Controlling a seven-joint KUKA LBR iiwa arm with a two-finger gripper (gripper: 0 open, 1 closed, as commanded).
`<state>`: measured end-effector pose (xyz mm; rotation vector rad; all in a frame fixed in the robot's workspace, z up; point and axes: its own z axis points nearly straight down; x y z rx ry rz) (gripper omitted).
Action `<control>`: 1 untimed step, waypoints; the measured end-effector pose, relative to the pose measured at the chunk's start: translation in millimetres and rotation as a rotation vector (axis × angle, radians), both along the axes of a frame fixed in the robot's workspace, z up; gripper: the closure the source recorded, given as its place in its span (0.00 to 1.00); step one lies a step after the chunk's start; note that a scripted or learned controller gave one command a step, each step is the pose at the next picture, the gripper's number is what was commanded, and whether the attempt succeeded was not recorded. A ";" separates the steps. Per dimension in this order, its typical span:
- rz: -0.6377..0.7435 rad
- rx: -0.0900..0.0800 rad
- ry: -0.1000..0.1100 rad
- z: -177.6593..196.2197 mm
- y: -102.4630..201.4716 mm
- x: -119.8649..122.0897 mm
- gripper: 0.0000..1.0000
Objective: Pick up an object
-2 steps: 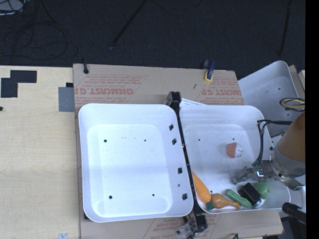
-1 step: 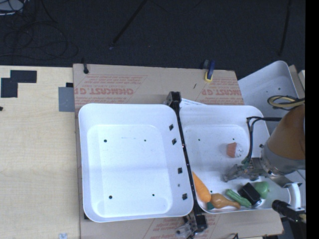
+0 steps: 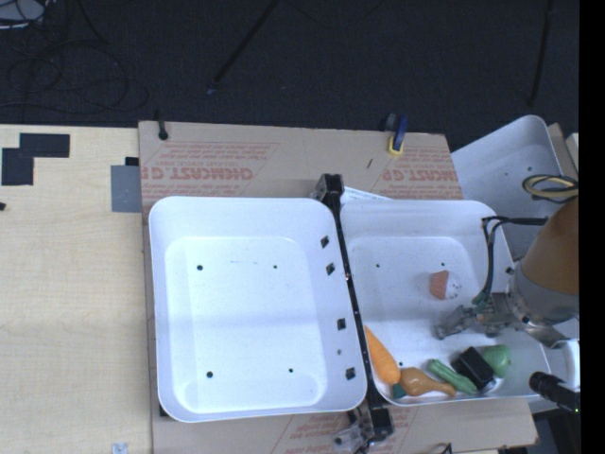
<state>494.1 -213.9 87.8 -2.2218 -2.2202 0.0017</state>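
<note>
My gripper hangs low in the right bin, near its right side, on the arm that enters from the right. A small reddish-pink object lies just above and left of it, apart from it. Along the bin's front edge lie an orange carrot-like piece, a tan-orange piece, a long green piece, a black block and a round green piece. I see nothing held in the gripper.
The left bin sits beside the right one, with a black divider rail between them. Both rest on a cardboard sheet. A cable loops down beside the wrist.
</note>
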 end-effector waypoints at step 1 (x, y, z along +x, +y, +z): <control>0.003 0.003 0.001 -0.4 38.8 10.9 0.00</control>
